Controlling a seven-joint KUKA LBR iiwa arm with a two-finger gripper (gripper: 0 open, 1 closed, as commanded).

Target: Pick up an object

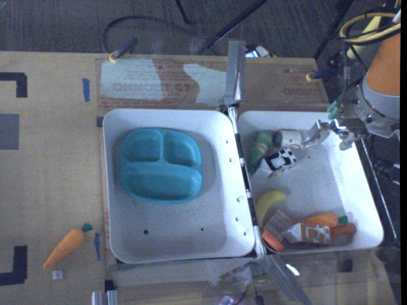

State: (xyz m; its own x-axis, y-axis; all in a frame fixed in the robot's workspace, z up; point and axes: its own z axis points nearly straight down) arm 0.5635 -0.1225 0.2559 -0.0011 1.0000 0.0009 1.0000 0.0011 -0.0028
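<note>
My gripper [331, 136] hangs over the upper right part of the right bin [356, 189], below the orange-banded wrist. Its two fingers stand apart, open, with nothing between them. Just left of it lie a white can [289, 136], a green bottle [259, 146] and a black-and-white toy [281, 160]. Lower in the same bin are a yellow banana [269, 202], an orange carrot-like toy [323, 220] and a small printed packet [299, 233] against the front wall.
The left bin [165, 234] holds an upturned blue divided plate [161, 164]. A toy carrot [63, 247] lies on the bench at the front left. A metal divider [240, 164] separates the bins. Cables and stands lie behind the bench.
</note>
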